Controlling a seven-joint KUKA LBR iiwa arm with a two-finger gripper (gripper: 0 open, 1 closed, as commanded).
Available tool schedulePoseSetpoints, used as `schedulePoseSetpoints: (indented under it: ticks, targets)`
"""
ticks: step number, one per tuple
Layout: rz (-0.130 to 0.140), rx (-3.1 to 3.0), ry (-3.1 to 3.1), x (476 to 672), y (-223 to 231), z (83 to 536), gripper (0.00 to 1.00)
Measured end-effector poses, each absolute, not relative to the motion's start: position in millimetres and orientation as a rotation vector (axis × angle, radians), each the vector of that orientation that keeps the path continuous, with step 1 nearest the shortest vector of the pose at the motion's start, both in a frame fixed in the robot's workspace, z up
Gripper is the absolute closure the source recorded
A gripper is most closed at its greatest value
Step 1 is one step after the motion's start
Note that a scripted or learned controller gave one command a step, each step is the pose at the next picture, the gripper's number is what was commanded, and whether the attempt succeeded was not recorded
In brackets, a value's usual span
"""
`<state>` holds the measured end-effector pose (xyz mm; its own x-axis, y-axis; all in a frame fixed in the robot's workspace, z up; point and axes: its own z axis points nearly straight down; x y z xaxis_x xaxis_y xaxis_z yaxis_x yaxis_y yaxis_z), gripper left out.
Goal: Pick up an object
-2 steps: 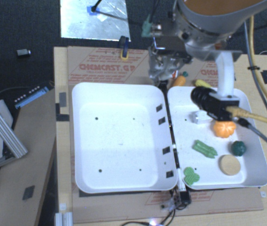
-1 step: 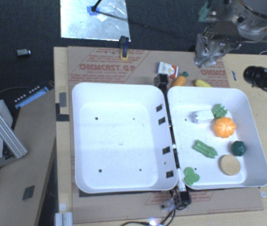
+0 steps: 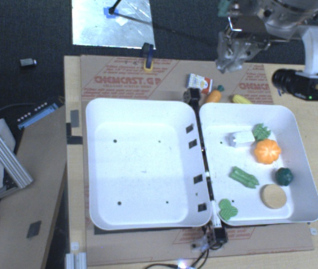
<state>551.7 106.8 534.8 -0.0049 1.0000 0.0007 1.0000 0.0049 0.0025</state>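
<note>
My gripper (image 3: pixel 230 62) hangs high above the bench, behind the right bin's (image 3: pixel 302 150) far edge, with nothing seen in it. In the right bin lie an orange fruit (image 3: pixel 267 151), a small white block (image 3: pixel 240 139), a green leafy piece (image 3: pixel 261 131), a long green vegetable (image 3: pixel 243 177), a dark green ball (image 3: pixel 284 176) and a tan disc (image 3: pixel 273 196). Another green piece (image 3: pixel 227 209) sits at that bin's front left corner.
The left bin (image 3: pixel 94 150) stands beside the right one. Behind the bins, on the cardboard, lie a small carrot (image 3: pixel 214 96), a yellow piece (image 3: pixel 241 100) and a red-and-white box (image 3: pixel 199 82). A yellow-and-blue clamp (image 3: pixel 147 56) sits at the board's far edge.
</note>
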Motion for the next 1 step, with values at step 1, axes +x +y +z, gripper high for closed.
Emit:
schedulePoseSetpoints:
  ticks: [1]
  targets:
    - [0.004,2.214,2.227,576.3,135.5,534.6,1.00]
